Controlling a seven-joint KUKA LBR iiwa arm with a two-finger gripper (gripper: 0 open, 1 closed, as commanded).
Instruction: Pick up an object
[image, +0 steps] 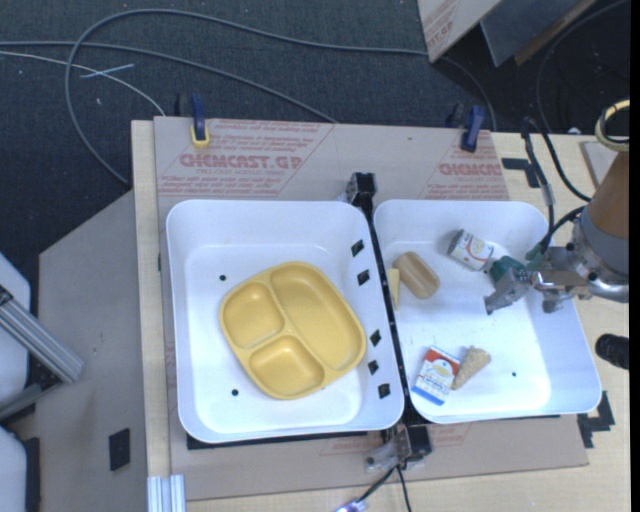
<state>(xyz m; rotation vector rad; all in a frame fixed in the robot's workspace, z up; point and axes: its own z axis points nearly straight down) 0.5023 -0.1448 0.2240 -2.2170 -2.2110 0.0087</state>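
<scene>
Right white bin (565, 395): lies directly under the pincer (525, 290), its bare floor extending toward the camera.
Left white bin (188, 300): well left of the pincer, touching the right bin along a shared edge. Small black marks (358, 248) run down its right wall.
Black clip (362, 187): at the far end of that shared edge, up and left of the pincer.
Brown board (260, 160) with red print: under both bins.
Blue clamps: one (200, 120) far left and behind the pincer, one (472, 128) behind it and slightly left.
Cables (100, 60) on dark floor: far upper left.
Cardboard box (450, 25): well behind the pincer.
</scene>
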